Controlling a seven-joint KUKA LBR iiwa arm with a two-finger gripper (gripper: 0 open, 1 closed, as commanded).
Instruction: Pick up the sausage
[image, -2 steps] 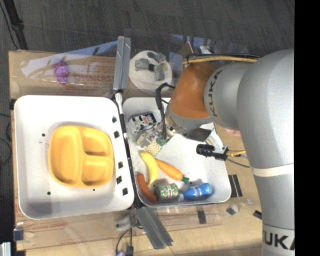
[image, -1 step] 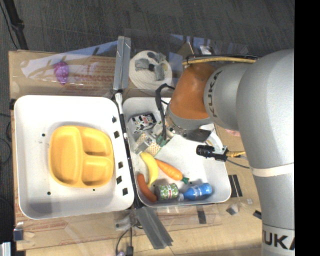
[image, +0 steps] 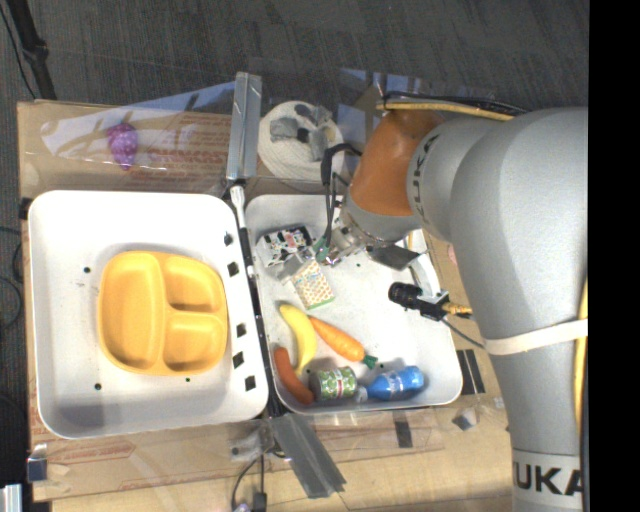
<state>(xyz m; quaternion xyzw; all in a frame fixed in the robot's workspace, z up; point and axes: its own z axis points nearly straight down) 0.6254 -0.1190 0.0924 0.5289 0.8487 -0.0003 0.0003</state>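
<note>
Approach step, by your view: the gripper (image: 330, 250) sits at the right bin's (image: 440, 375) upper end, near twelve o'clock; I cannot tell its grasp state. The sausage (image: 290, 375), probably that brownish-red piece, lies near seven o'clock beside the banana (image: 299, 335). Its long axis runs eleven to five. Next move calls for crossing down to it.

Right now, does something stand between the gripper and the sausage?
Yes. The banana and the carrot lie between the gripper and the sausage; the banana touches the sausage, and a small can lies against it.
</note>
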